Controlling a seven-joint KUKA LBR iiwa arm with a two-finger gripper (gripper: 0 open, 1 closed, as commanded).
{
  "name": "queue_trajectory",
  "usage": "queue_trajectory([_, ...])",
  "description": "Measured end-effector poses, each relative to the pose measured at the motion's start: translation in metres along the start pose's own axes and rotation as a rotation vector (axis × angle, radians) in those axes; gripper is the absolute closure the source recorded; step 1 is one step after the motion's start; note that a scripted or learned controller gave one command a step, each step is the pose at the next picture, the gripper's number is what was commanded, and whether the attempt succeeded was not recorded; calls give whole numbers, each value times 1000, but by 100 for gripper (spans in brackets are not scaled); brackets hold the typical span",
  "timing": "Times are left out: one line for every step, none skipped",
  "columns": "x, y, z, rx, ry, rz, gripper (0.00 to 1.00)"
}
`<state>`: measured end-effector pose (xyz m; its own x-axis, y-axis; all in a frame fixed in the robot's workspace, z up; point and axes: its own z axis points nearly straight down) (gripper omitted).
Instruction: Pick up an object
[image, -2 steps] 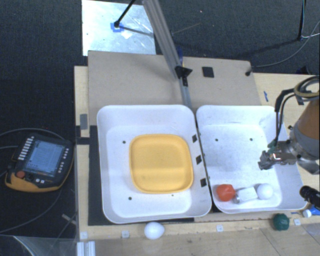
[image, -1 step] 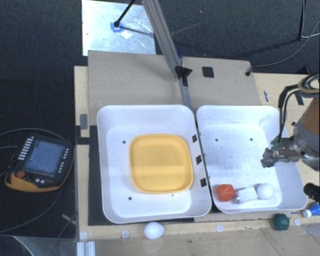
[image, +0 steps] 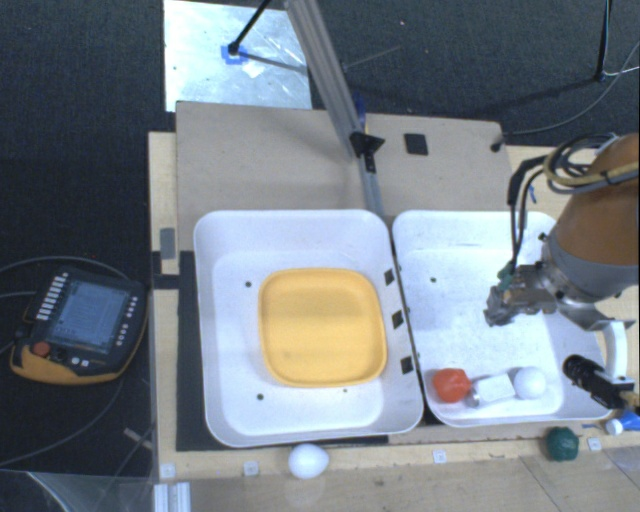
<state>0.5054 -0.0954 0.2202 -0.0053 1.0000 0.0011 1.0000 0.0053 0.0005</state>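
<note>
Red block (image: 450, 384) sits at the near edge of the right bin (image: 440, 262), touching a white piece (image: 494, 388) that runs on to a white ball (image: 529, 381); together they lie in a row along that wall. My claw (image: 503, 305) hangs over the bin's middle, apart from them, holding nothing that I can see. Its opening I cannot tell from here. The block lies toward the camera and to the view's left of my claw, so I judge the coming move is down and that way. A yellow plate (image: 322, 326) fills the left bin (image: 225, 300).

The grey arm reaches in from the right, its gripper (image: 503, 305) pointing down and leftward.
</note>
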Motion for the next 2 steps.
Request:
queue_trajectory([46, 33, -9, -1, 0, 0, 100])
queue_trajectory([97, 56, 0, 0, 0, 0, 100])
